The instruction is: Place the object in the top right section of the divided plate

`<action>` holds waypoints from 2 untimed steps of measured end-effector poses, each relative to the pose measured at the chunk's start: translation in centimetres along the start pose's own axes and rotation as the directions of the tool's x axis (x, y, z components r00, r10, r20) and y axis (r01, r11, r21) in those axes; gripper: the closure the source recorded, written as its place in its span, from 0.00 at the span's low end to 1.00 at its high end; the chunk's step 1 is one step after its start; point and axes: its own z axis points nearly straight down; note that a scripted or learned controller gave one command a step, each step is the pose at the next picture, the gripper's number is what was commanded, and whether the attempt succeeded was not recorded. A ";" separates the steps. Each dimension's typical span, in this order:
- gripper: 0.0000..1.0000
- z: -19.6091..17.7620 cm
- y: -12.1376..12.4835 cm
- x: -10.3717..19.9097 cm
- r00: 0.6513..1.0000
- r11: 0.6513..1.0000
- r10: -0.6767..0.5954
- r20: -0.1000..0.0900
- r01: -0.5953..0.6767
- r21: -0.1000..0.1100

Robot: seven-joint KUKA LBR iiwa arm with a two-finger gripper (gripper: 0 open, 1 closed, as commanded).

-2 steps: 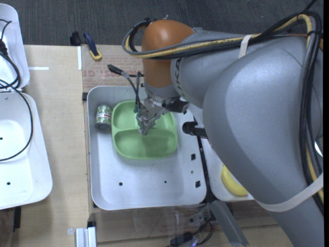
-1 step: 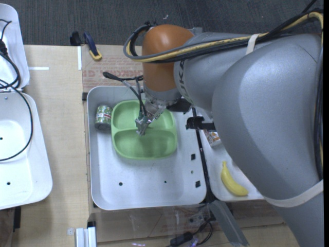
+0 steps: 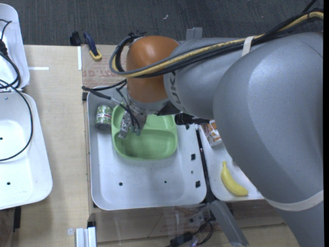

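Camera view: gripper [image 3: 125, 131] low over green divided plate [image 3: 146, 138], near its left sections. Finger spread and any load: cannot tell, arm overhead. Small tin [image 3: 104, 117], possibly the object, just left of gripper, outside plate. Advice: confirm grasp, then release over top right section.

Green divided plate [image 3: 154, 144] in left bin — small can [image 3: 104, 117] beside it.

A dark grey carpeted floor [image 3: 154, 9] is seen along the top. Below it, a light wooden counter [image 3: 56, 86] is lit evenly, with a white strip [image 3: 38, 68] of tape stuck on it.
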 end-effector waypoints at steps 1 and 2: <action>1.00 -0.9 -0.1 -0.2 1.000 1.000 0.006 0.000 -0.006 0.000; 1.00 -11.8 -5.6 -1.1 0.975 0.976 -0.220 -0.015 0.220 0.003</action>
